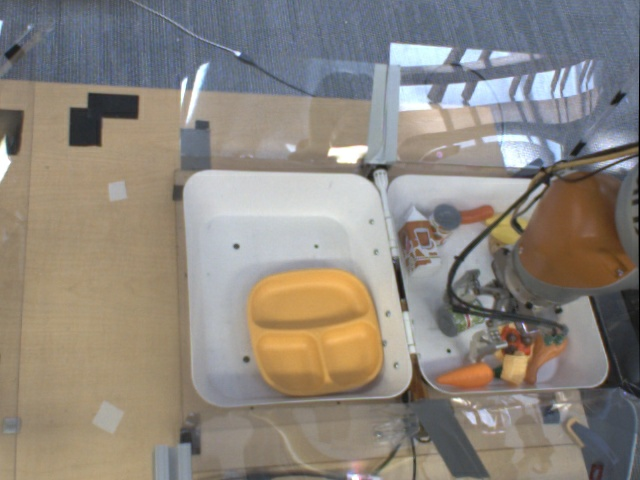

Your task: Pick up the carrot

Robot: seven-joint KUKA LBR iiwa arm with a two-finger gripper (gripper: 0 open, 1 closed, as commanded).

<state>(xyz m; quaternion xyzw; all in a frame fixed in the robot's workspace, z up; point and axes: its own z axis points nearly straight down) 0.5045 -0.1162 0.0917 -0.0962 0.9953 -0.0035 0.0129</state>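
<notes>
Near the front rim of the right bin: small orange tapered carrot (466, 376), lying flat, thick end toward the bin's middle, tip pointing left.
Carrot, contact: not held; it lies apart from the gripper, lower and to the left of it.
Closest neighbours: pale yellow block-shaped toy (514, 368) just beside the carrot's thick end; slim orange-brown piece (546, 356) tilted beyond that; small red-and-orange bits (516, 338) just above the yellow block.
Gripper: metal two-finger gripper (487, 340), low in the clutter above and right of the carrot; whether its jaws are apart or together cannot be told, as the wrist and cables cover them.
Obstruction: grey arm wrist with broad orange band (572, 238) hangs over the bin's right half, black cables (470, 268) looping beside it, hiding part of the contents.
Further items, right bin: white-and-brown printed carton (420, 244) near the left wall; grey round piece with an orange handle-like end (458, 214) toward the back; green-and-white small item (452, 318) left of the gripper; yellow piece (504, 232) at the edge of the orange band.
Container: shallow white right bin (590, 373).
Adjoining: shallow white left bin (215, 268), holding a yellow-orange three-compartment plastic tray (315, 330) in its front half.
Support: light wooden bench (90, 298).
</notes>
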